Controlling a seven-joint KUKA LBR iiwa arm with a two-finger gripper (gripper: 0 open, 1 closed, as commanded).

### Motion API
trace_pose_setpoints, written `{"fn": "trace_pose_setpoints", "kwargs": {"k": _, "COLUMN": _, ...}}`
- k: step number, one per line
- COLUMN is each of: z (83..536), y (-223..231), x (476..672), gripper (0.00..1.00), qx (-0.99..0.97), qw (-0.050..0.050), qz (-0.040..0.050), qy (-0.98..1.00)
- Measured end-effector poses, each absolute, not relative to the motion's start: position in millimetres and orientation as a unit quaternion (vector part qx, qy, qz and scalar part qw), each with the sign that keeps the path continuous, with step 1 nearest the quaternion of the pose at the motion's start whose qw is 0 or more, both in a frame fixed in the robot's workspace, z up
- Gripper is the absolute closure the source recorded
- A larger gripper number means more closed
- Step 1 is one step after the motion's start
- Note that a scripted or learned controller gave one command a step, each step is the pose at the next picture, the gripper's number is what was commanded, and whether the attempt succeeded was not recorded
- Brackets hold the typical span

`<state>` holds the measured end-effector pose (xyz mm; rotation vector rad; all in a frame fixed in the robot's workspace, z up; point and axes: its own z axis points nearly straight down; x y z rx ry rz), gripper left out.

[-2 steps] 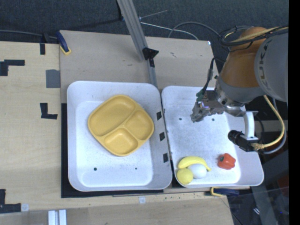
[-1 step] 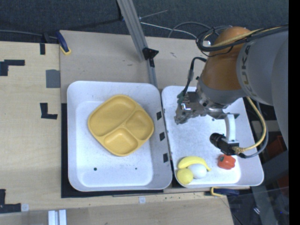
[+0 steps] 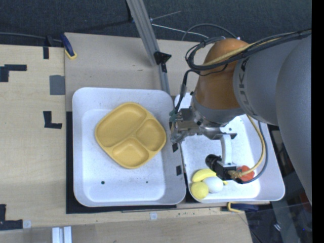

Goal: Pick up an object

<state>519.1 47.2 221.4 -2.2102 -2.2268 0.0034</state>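
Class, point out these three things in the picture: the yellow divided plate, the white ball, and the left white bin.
yellow divided plate (image 3: 130,134): camera view, on its central ridge.
white ball (image 3: 215,185): camera view, on its top.
left white bin (image 3: 83,151): camera view, on its bare floor.

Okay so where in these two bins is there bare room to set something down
Left bin: bare floor along the near edge, below the yellow divided plate, and a strip to its left. Right bin: crowded, with the arm over its middle and the yellow and white pieces at the near-left corner.
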Motion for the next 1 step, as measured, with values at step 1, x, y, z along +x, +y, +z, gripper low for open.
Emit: {"fn": "trace_pose_setpoints", "kwargs": {"k": 1, "z": 222.1, "y": 99.8, "x": 515.0, "gripper": 1.0, "qx": -0.704, "qw": 0.002, "qz": 0.0006, "qy": -0.71}}
